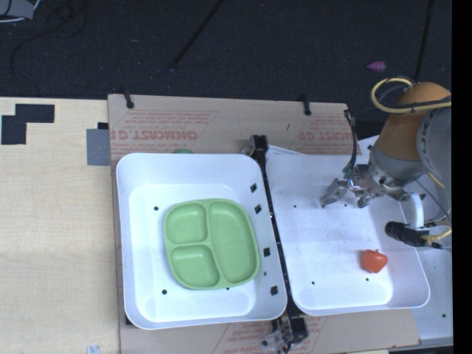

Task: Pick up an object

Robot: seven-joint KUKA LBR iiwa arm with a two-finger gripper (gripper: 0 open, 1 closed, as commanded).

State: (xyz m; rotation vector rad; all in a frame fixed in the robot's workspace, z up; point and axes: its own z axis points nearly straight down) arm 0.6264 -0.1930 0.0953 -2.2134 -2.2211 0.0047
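end effector (345, 194) fingers spread, holding nothing | over right bin (324, 286) | red object (375, 261) apart

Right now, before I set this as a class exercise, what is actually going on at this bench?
A grey KUKA arm reaches in from the right, with its gripper over the upper part of the right white bin. It holds nothing. A small red object lies apart from it, near that bin's lower right corner. The left white bin holds a green divided plate, untouched.

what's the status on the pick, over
Gripper open over right bin, holding nothing. Red object lies nearer the bin's front right corner, apart. Path clear.
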